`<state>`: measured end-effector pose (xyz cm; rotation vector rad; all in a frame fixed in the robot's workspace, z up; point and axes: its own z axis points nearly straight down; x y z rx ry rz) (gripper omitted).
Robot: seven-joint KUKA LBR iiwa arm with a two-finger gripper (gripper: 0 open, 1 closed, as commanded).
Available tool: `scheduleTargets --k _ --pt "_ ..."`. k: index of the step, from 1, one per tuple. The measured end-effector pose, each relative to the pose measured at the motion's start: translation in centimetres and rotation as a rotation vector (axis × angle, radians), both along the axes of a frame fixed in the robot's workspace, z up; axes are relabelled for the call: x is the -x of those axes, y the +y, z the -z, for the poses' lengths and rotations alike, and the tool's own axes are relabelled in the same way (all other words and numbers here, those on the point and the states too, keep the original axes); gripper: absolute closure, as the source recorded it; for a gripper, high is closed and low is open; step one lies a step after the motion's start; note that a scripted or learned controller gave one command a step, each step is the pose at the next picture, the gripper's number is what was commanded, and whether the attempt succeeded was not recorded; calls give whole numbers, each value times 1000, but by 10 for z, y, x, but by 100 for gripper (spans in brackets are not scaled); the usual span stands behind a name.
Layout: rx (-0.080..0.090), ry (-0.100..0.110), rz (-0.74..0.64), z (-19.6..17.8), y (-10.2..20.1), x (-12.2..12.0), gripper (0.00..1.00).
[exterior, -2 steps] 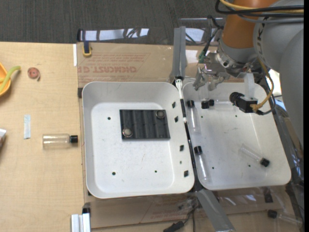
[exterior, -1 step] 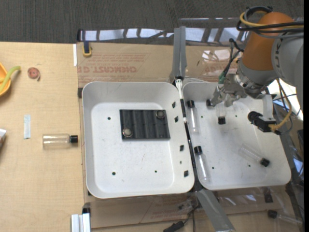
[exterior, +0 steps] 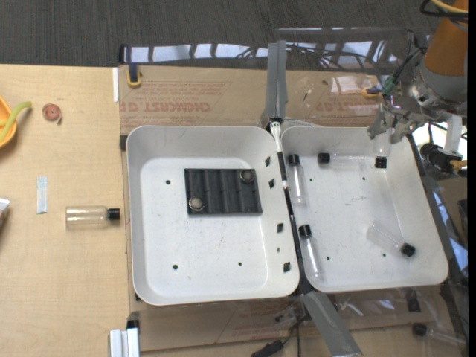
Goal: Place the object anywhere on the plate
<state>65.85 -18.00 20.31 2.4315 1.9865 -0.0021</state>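
Note:
A dark ribbed plate (exterior: 223,192) lies flat in the left bin (exterior: 149,229). Two small round metal pieces rest on it, one at its upper right corner (exterior: 247,175) and one at its lower left (exterior: 195,204). In the right bin (exterior: 424,270) lie several clear vials with black caps: one along the left wall (exterior: 295,181), one near the back (exterior: 346,157), one at the front left (exterior: 309,255) and one at the front right (exterior: 389,239). My gripper (exterior: 390,127) hangs over the right bin's back right corner, just above another short vial (exterior: 381,155) with a black cap.
The bench on the left bears a loose clear vial (exterior: 89,215), a small white strip (exterior: 42,195), a pink disc (exterior: 50,111) and a yellow bowl (exterior: 4,121) at the edge. Cardboard (exterior: 193,99) and a clear frame (exterior: 335,50) stand behind the bins.

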Motion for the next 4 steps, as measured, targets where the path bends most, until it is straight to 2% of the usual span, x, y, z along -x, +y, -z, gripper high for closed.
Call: scheduleTargets --k 1,2,3,4 --pt "-1 3 96 54 -33 0 100" --pt "0 2 201 -128 -29 -1 100" --pt "-2 5 193 -30 16 97 100" --pt "0 2 36 -48 -32 9 100"
